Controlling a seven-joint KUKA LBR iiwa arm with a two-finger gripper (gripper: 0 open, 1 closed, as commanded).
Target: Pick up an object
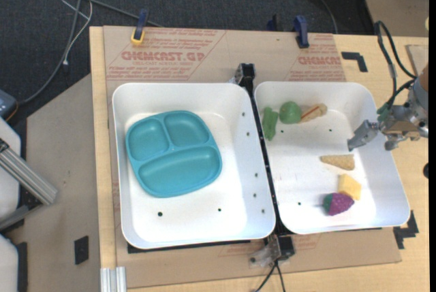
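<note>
The gripper (371, 136) hangs over the right bin's (300, 212) right side; whether its fingers are open or closed cannot be told. Just left and below lies a tan wedge (338, 162), then yellow block (350, 186) and purple fruit (338, 203). A teal plate (174, 152) sits in the left bin (204, 226).

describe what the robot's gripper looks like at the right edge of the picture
The gripper is grey metal, with a boxy grey body carrying small teal-green patches. One angular grey part juts left over the right bin. Dark cables run down behind it.
</note>
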